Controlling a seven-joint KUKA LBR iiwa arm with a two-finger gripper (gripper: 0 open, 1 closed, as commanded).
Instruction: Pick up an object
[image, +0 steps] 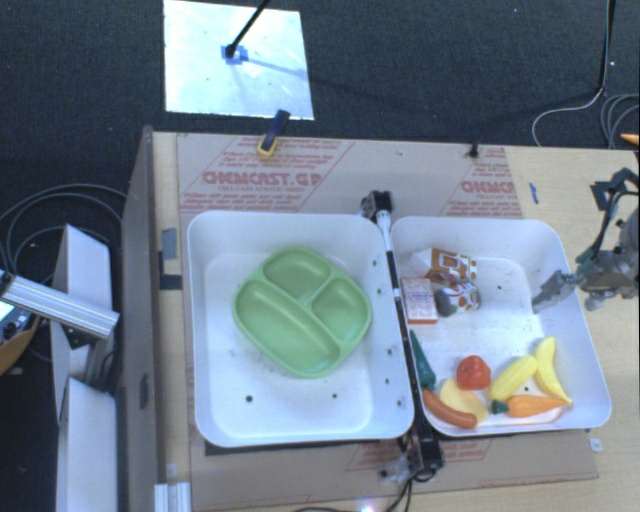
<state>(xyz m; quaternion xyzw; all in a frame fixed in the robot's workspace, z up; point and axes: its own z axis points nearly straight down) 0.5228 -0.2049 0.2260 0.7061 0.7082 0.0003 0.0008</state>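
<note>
On the worktop (330, 165), the toy foods (500, 385) crowd the right bin's (575, 330) near corner while the tool (556, 288), its state impossible to tell, hangs over the far-right rim, so a descent risks striking the wall.

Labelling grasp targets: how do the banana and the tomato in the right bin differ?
The banana is yellow, long and curved; the tomato is red and round. The banana lies along the bin's right side, next to the corn; the tomato sits further left, just above the hot dog. The banana looks longer than the tomato. Both are toy foods lying in the right bin, apart from the hand.
</note>
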